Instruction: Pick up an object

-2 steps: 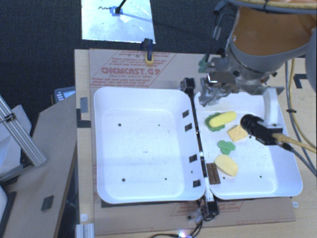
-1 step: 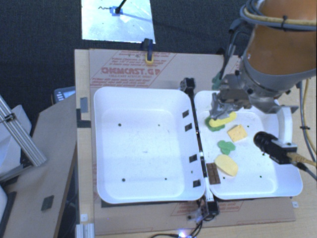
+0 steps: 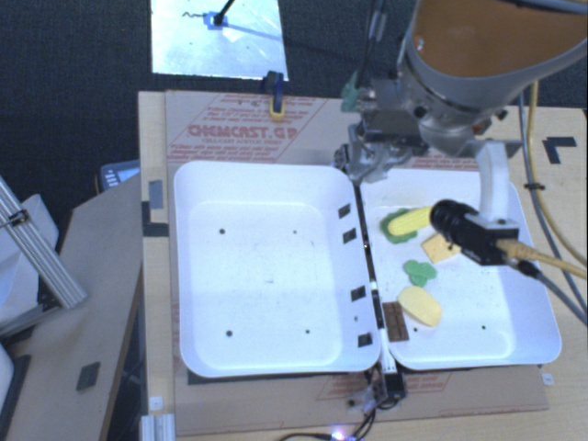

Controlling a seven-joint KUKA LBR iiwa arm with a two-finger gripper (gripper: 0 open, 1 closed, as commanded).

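Several small objects lie in the right bin point(image 3: 514, 338). A yellow corn cob with green husk point(image 3: 407, 221) is nearest the divider. Beside it sits a yellow wedge-shaped piece point(image 3: 439, 249), partly under a black cylinder. A small green piece point(image 3: 420, 270) lies below them, and a yellow oval piece point(image 3: 420, 307) sits nearest the front. My gripper point(image 3: 370, 162) hangs at the far edge of the bins, over the divider's back end and apart from all of these objects. Nothing shows in its grasp.
The left bin point(image 3: 197, 191) adjoins the right one along a clipped divider point(image 3: 367, 274). A black cylinder point(image 3: 470, 231) with a cable juts from the arm over the right bin. A blue and yellow clamp point(image 3: 275, 95) and a shiny plate point(image 3: 219, 26) lie behind the bins.
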